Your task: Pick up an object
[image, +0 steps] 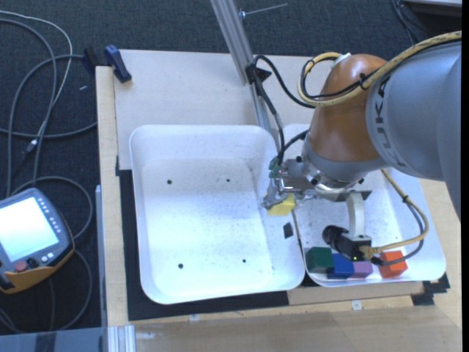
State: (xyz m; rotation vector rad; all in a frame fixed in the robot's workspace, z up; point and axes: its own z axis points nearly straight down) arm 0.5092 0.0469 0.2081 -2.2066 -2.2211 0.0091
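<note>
My gripper (278,199) hangs over the shared rim between the two white bins, its fingers pointing down and left. It is shut on a small yellow block (281,207), which shows between the fingertips, lifted just above the left wall of the right bin (432,259). At the front of the right bin lie a green block (319,257), a blue block (341,267), a purple block (362,269) and an orange block (394,264). The arm's bulk hides much of the right bin's floor.
The left bin (139,160) lies to the left of the gripper. A small black piece (288,230) lies in the right bin below the gripper. A slanted metal post (233,31) rises behind the bins. A pendant screen (29,229) sits off the bench at left.
</note>
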